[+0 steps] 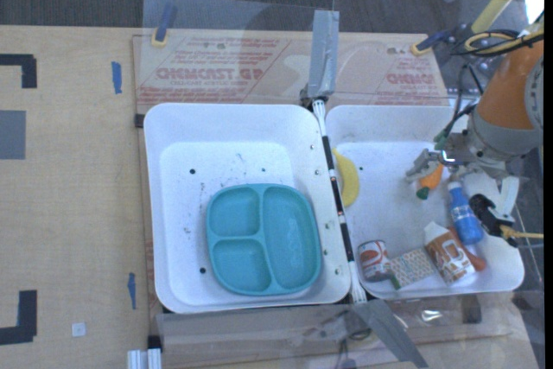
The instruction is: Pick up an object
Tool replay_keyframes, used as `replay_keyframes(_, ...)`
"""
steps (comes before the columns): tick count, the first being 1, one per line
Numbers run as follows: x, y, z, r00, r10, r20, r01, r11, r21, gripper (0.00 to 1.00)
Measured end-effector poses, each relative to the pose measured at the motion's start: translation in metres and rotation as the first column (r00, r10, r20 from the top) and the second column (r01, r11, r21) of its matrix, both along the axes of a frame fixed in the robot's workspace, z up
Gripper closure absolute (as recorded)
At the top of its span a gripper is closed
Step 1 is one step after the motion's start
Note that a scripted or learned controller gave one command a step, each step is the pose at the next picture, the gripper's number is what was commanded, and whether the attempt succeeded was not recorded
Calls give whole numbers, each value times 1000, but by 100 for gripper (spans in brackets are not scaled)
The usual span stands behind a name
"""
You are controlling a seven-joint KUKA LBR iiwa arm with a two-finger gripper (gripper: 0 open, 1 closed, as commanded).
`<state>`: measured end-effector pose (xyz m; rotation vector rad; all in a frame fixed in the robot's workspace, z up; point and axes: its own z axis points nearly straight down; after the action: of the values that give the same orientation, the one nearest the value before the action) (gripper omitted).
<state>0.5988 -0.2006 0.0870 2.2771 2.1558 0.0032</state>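
Arm over the right bin, reaching among small objects

The gripper (435,162) hangs near the right bin's (389,143) right edge, just above an orange-and-green object (426,181); whether it grips anything, I cannot tell; a blue bottle (463,215) lies beside; a teal divided tray (262,238) fills the left bin's (173,134) near side.

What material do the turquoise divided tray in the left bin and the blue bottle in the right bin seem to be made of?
Turquoise divided tray: probably moulded plastic, smooth and matte; even colour, rounded compartment ridges. Blue bottle: likely plastic with a white cap; small in this view, so the finish is unclear.
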Motion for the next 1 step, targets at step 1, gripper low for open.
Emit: replay_keyframes(1, 2, 1, 12, 1000, 4, 4, -4, 1000, -3, 100)
